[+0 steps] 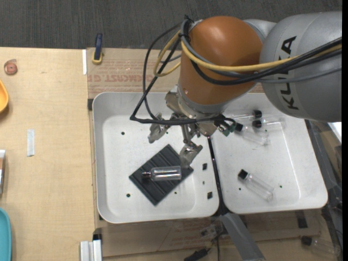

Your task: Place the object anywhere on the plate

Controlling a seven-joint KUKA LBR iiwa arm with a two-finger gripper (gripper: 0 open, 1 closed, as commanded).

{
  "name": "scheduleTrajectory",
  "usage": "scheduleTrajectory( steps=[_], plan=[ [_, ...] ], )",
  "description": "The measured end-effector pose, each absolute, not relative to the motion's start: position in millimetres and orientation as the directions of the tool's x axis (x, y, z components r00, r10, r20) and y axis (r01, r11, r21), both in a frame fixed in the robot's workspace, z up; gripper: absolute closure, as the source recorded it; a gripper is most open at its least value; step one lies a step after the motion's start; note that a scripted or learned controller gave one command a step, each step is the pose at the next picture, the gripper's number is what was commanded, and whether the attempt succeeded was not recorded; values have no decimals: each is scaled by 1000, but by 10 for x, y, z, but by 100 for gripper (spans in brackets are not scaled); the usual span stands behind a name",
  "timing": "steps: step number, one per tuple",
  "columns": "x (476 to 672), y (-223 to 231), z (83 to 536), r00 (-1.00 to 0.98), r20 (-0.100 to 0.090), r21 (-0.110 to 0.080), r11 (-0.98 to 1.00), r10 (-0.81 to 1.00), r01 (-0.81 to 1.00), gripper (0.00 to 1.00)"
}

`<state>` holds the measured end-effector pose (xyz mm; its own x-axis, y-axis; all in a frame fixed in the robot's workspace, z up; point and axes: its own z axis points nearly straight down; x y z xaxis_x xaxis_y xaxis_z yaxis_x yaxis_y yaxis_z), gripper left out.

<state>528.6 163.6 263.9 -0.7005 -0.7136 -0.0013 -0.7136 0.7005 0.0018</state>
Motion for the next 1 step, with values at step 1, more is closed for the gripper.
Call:
scheduleTrajectory(
  steps=[1],
  plan=[
    [5788,1765,2875,-143,-5,-1,143,-990,-990,0]
  ],
)
